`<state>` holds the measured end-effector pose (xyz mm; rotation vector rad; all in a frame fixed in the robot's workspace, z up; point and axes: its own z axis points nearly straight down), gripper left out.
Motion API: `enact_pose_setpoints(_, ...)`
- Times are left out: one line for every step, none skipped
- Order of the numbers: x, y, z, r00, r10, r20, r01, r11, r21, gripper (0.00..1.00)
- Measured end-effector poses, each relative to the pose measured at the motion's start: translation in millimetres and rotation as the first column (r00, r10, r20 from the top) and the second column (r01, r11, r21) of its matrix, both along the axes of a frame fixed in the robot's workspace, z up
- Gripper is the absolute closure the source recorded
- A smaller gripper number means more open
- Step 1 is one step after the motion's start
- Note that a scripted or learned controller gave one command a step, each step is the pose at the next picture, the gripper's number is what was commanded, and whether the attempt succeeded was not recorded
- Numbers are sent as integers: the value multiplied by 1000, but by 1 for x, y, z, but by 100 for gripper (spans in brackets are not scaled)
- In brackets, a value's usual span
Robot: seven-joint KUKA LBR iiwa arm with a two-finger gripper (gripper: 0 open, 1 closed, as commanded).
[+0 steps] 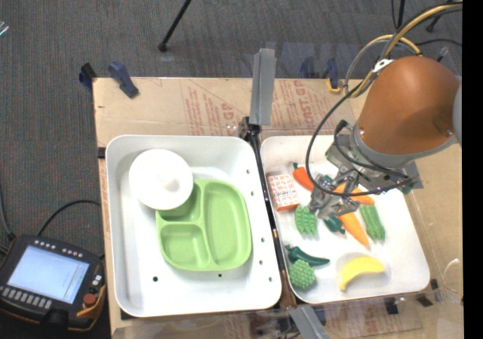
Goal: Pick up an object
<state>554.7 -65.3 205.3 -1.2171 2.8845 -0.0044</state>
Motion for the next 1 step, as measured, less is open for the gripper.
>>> enact_pose_setpoints(52,2,-18,994,113,-10,-113,994,2,100)
